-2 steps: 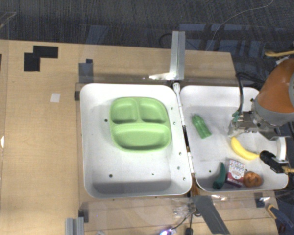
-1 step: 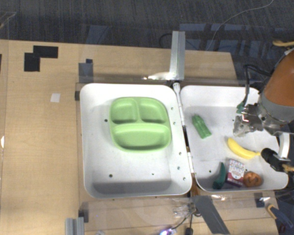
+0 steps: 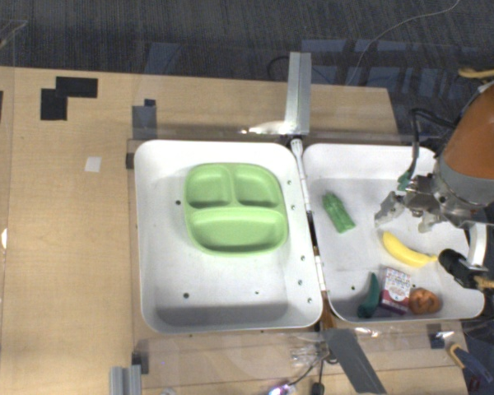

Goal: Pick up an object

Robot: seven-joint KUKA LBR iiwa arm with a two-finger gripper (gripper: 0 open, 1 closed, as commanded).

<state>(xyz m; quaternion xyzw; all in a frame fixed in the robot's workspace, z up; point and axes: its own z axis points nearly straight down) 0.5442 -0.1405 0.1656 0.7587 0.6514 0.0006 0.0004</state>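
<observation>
We see the metal two-finger gripper (image 3: pixel 398 208) hanging over the right white bin (image 3: pixel 354 167), just above the curved yellow banana (image 3: pixel 407 252); whether it is parted or clasping anything, we cannot tell. A green divided plate (image 3: pixel 233 206) sits in the left white bin (image 3: pixel 160 245).

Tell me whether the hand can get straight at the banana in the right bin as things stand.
Probably yes. The hand hangs just above the banana in the right bin, and nothing lies on the banana. The green block lies off to one side and the small packet nearer the bin's front edge.
</observation>
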